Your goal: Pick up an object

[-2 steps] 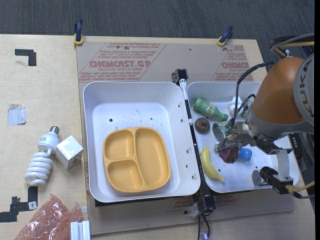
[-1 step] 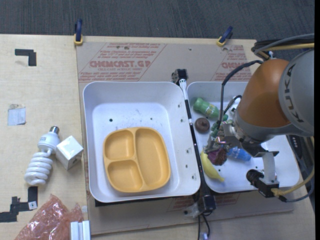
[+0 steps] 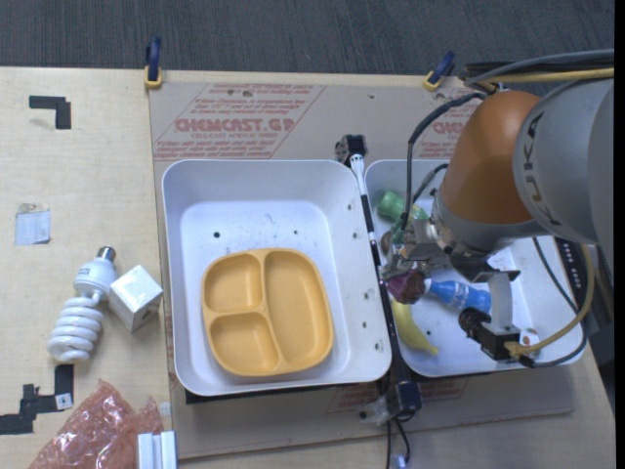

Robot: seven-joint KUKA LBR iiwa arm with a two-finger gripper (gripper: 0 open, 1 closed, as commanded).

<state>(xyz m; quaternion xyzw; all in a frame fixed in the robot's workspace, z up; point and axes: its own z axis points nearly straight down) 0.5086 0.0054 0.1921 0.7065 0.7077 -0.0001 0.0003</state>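
Reaching from the right, the tool (image 3: 403, 262) hangs over the right bin (image 3: 547, 355); grip unclear.

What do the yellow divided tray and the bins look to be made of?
Yellow divided tray: likely matte moulded plastic, with rounded compartments and an even colour. Left bin and right bin: probably thin white plastic, smooth and faintly glossy, the left one scuffed and speckled.

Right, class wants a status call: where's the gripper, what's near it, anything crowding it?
Gripper low in right bin, fingers unclear. Dark purple object right below it, grasp unconfirmed. Banana, blue item and green piece crowd close.
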